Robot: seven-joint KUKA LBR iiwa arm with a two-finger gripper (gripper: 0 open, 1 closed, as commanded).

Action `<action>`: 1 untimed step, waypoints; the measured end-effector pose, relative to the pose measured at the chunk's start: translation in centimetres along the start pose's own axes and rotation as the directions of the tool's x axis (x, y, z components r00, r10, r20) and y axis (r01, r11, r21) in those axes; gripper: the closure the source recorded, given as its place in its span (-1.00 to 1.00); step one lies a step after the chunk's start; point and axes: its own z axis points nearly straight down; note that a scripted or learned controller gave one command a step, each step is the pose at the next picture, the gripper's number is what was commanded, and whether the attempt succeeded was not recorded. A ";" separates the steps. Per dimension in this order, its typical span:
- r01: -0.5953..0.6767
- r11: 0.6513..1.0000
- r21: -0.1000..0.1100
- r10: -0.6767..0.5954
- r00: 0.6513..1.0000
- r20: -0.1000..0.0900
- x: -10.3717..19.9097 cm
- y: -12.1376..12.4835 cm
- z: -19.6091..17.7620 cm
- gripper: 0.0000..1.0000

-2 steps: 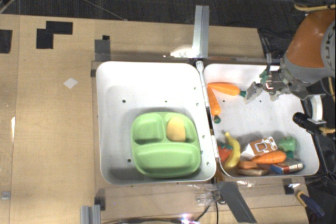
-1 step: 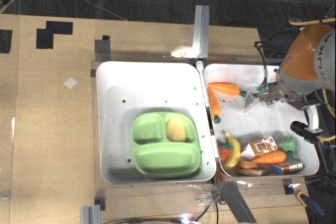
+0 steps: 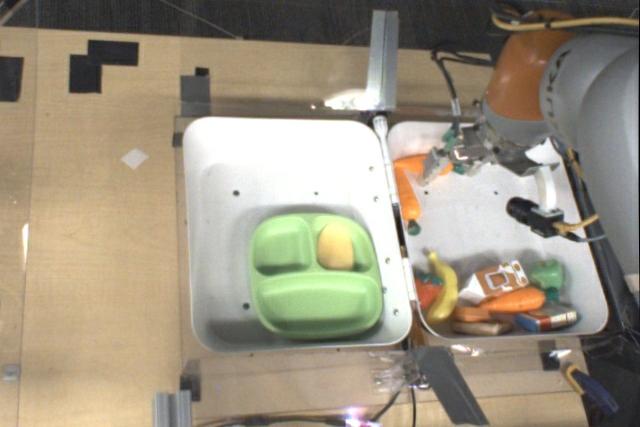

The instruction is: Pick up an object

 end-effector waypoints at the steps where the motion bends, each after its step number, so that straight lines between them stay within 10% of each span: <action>1: 0.032 0.999 0.025 -0.032 0.999 0.002 0.3 1.5 0.0 -1.00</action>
